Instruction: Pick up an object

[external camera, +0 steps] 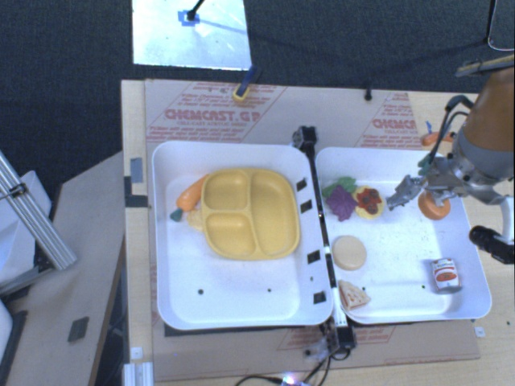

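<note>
Left bin point(169, 296): yellow divided plate point(244, 213) sits in the upper middle, three compartments. A toy carrot point(190, 194) lies just beside the plate's left edge, touching it, green tip pointing down-left.

Right bin point(475, 292): a purple grape cluster point(341, 203) with a green leafy piece point(339, 186) above it sits at the upper left, near the divider. Touching its right side is a small yellow-and-red toy point(369, 201). Below them lies a round tan cookie-like disc point(349, 252), and below that a sandwich wedge point(352, 295) at the bottom left corner. A small red-labelled can point(445, 274) lies on its side toward the lower right. An orange round piece point(435, 207) sits at the upper right.

Gripper point(400, 195) hangs over the right bin between the yellow-and-red toy and the orange round piece, fingers pointing left. Nothing visibly between them; cannot tell whether they are spread or closed. Arm comes in from the right.
</note>
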Controlling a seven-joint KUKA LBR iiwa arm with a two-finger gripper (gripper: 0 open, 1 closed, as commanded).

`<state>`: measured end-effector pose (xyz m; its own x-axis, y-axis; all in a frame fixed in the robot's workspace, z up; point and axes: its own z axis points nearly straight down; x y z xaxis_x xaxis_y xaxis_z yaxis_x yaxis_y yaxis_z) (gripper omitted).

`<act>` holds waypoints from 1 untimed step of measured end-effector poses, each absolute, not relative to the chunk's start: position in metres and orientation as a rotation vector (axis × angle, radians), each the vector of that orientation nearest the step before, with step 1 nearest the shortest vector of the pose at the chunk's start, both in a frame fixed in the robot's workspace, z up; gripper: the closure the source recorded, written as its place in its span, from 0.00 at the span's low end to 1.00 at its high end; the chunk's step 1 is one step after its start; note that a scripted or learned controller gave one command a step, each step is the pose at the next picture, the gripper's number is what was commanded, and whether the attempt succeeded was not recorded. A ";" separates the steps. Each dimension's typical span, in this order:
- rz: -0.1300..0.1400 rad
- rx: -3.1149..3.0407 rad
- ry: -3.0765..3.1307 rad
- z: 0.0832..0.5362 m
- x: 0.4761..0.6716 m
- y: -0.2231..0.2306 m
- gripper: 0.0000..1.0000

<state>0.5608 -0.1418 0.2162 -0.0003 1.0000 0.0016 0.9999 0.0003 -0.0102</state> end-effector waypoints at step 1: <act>-0.001 -2.219 -2.225 0.222 0.563 -0.142 0.00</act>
